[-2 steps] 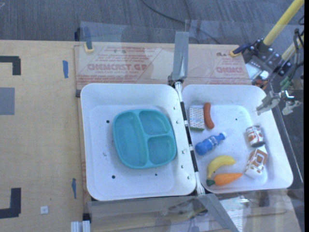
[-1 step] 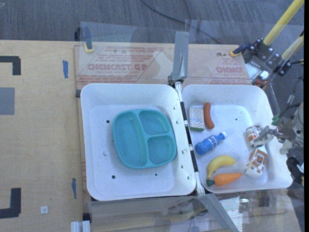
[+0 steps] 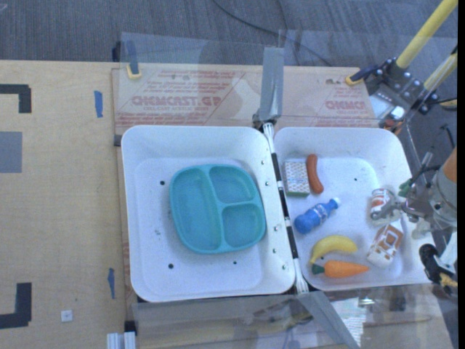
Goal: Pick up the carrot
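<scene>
The carrot (image 3: 345, 269), orange with a green stub at its left end, lies flat near the front edge of the right bin (image 3: 349, 145). It is just below a yellow banana (image 3: 334, 246). My gripper (image 3: 403, 207) hangs over the bin's right side, beside a small can (image 3: 378, 202) and above a white and orange carton (image 3: 385, 243). It is up and to the right of the carrot, well apart from it.
The right bin also holds a blue bottle (image 3: 314, 217), a red sausage (image 3: 314, 174) and a green-edged sponge (image 3: 296, 177). A teal divided plate (image 3: 216, 208) lies in the left bin (image 3: 145, 151). Yellow-legged gear (image 3: 429, 27) stands at the back right.
</scene>
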Controlling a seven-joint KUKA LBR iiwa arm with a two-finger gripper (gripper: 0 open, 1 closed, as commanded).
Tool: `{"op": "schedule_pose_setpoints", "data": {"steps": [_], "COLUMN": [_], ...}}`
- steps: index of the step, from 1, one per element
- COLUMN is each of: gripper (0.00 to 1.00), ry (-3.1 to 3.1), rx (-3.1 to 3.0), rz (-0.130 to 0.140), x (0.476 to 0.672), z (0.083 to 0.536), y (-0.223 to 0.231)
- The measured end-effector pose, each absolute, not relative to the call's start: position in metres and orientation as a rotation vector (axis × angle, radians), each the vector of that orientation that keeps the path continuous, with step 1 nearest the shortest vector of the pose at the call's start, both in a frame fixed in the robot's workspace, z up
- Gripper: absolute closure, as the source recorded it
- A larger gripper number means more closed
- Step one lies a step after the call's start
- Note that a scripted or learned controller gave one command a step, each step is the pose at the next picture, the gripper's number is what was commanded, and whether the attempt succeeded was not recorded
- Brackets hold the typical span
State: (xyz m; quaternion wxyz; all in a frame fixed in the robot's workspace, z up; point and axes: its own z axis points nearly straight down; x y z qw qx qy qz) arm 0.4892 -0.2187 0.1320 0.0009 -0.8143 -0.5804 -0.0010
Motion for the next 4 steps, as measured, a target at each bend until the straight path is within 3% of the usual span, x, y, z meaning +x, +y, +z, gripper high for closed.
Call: {"op": "schedule_pose_setpoints", "data": {"steps": [1, 2, 3, 4], "gripper": [0.00, 0.00, 0.00, 1.00], "ry": [-1.843, -1.464, -2.082, -2.080], "rx": [-2.536, -2.775, -2.362, -2.366], "rz": [-0.008, -0.028, -0.008, -0.008], "x": [0.483, 0.488, 0.482, 0.482], "z": [0.095, 0.090, 0.088, 0.098], "y": [-0.208, -0.206, -0.195, -0.197]}}
